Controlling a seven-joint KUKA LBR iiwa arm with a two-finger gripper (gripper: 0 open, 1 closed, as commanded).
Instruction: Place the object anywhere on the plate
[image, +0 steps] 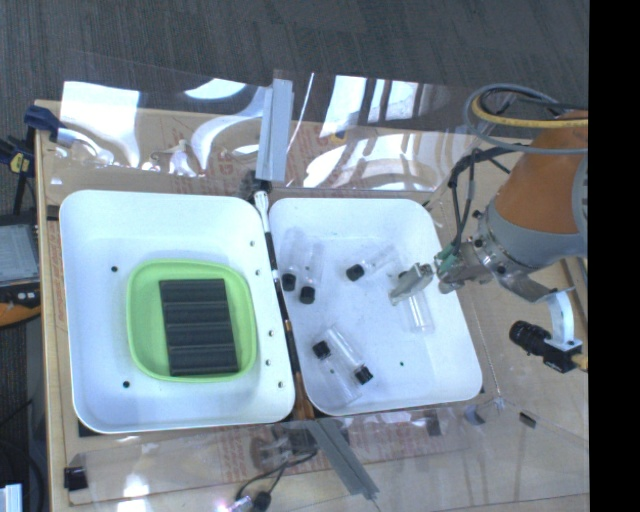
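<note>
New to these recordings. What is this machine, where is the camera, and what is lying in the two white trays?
One fixed camera looks down at a slant on a bench. The grey arm with an orange band is a robot reaching in from the right; its gripper hangs over the right bin, near a clear vial. Several more clear vials with black caps lie scattered there, such as one. The left bin holds a green plate with a dark ridged block on it.

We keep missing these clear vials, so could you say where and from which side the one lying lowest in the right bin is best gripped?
Grip the lowest vial mid-body, across its narrow width, coming straight down. It lies flat and slanted, black cap toward the bin's near edge, with bare floor either side for the tool.
</note>
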